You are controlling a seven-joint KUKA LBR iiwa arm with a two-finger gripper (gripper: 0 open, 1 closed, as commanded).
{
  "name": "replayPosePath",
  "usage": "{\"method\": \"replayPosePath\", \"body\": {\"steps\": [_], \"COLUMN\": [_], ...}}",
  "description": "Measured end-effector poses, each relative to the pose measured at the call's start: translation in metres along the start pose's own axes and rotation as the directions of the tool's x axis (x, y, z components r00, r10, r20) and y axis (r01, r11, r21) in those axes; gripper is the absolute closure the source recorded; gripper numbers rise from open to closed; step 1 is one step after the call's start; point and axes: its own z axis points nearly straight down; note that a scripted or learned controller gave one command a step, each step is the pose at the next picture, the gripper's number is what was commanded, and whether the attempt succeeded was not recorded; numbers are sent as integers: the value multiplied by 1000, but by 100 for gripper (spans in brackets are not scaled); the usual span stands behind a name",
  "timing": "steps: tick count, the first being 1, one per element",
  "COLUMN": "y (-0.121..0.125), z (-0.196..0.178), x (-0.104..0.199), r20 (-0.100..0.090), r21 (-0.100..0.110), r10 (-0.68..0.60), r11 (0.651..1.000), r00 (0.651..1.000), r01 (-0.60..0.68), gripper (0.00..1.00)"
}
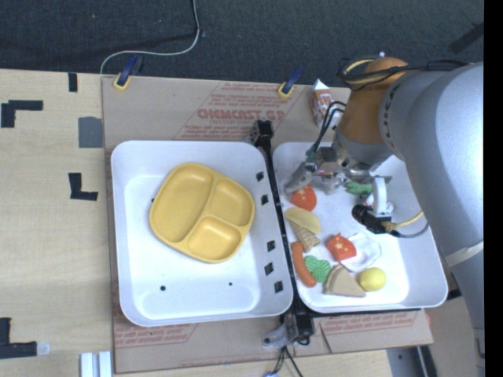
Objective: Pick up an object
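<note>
Bench (47, 234), light wood, bearing a cardboard sheet and two shallow white bins side by side. Arm, grey with orange band, over the right bin (420, 281); pincer (310, 173) low over that bin's upper left part, whether its parts stand wide or narrow cannot be told, and nothing is seen gripped in it. Directly below the pincer, close to it: red tomato-like piece (305, 199). Further below in a loose cluster: pale yellow wedge (304, 225); carrot (302, 264) with green leafy top (318, 269); red strawberry-like piece (341, 247) on a clear wrapper; tan slice (343, 283); yellow lemon (372, 278), the farthest from the pincer, down and to the right. To the right of the pincer, near it: small green item (360, 187), partly hidden by the wrist gear. Left bin (134, 289), well to the left of the pincer: one yellow sectioned plate (202, 211), three compartments, lying flat. Above the pincer, outside the bins: small carton (321, 100) on the cardboard.
</note>
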Motion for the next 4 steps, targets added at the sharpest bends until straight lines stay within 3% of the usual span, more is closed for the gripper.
{"method": "replayPosePath", "body": {"steps": [2, 3, 4], "y": [-13, 0, -6], "z": [-1, -8, -8], "x": [4, 4, 5], "r20": [1, -1, -1], "r21": [-2, -2, 0], "r10": [0, -1, 1], "r11": [1000, 1000, 1000], "r00": [1000, 1000, 1000], "r01": [0, 1, -1], "gripper": [0, 0, 0]}}
